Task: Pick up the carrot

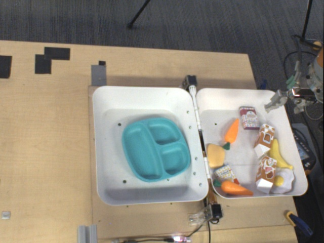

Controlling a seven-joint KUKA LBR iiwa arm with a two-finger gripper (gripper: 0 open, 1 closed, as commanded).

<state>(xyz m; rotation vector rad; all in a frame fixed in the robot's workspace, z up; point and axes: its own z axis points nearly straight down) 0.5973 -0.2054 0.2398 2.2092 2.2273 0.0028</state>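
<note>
Two carrots lie in the right bin [223, 101]. One carrot [232, 131] is orange with a green stub and sits tilted near the bin's middle left. A second carrot [236, 188] rests flat against the front wall. The gripper [277, 99] hangs over the bin's far right corner, well apart from both carrots, with nothing visibly in it. The arm behind it runs off the right edge.
The right bin also holds a small maroon carton [248, 118], two brown cartons [266, 135] [266, 169], a banana [278, 154], a yellow piece [216, 156] and a small pack [224, 173]. A teal divided tray [156, 148] sits in the left bin [109, 115].
</note>
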